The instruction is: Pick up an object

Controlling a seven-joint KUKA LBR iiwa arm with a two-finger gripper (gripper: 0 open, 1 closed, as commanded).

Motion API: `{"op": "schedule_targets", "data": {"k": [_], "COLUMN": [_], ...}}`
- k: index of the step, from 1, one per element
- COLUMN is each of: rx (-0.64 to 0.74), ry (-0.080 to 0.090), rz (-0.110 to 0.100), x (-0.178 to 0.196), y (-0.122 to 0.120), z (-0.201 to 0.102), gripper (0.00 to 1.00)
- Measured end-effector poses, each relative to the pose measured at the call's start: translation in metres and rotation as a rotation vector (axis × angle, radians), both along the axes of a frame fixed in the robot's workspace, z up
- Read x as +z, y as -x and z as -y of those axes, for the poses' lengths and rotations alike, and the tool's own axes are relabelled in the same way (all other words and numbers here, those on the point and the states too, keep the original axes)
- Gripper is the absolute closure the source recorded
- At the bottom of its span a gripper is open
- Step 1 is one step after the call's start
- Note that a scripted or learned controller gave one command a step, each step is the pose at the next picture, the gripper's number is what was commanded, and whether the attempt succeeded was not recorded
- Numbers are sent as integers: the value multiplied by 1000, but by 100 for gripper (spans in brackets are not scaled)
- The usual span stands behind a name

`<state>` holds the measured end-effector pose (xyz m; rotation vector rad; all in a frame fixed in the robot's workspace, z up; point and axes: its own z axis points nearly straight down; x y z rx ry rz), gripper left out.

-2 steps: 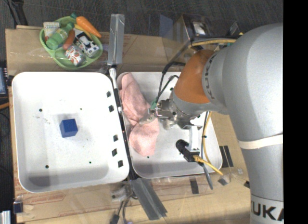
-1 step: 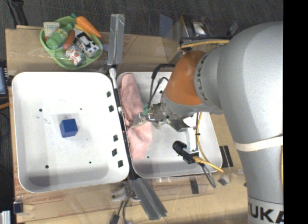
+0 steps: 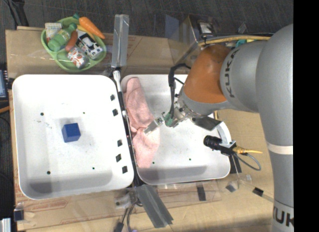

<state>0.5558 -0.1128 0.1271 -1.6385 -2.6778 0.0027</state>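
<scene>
A pink cloth (image 3: 138,118) lies crumpled along the left wall of the right bin (image 3: 199,168). My gripper (image 3: 155,124) reaches in from the right and sits low at the cloth's right edge, touching or just above a fold. The arm's orange band and grey wrist cover the bin's upper right part. A blue cube (image 3: 71,131) rests on the floor of the left bin (image 3: 30,176), left of centre and far from the gripper.
A green bowl (image 3: 56,59) filled with toy food, among it a carrot, stands on the bench behind the left bin. A grey divider with black clips runs between the two bins. Bare floor lies right of the cloth.
</scene>
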Motion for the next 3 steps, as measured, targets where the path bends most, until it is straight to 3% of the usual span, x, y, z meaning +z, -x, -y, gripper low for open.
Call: {"op": "schedule_targets", "data": {"k": [1,2,3], "rx": [-157,-164,-160], "ry": [0,0,0], "rz": [-1,-4,-8], "x": [-36,-37,-29], "y": [-49,-8,-8], "z": [-13,-13,-12], "gripper": [0,0,100]}}
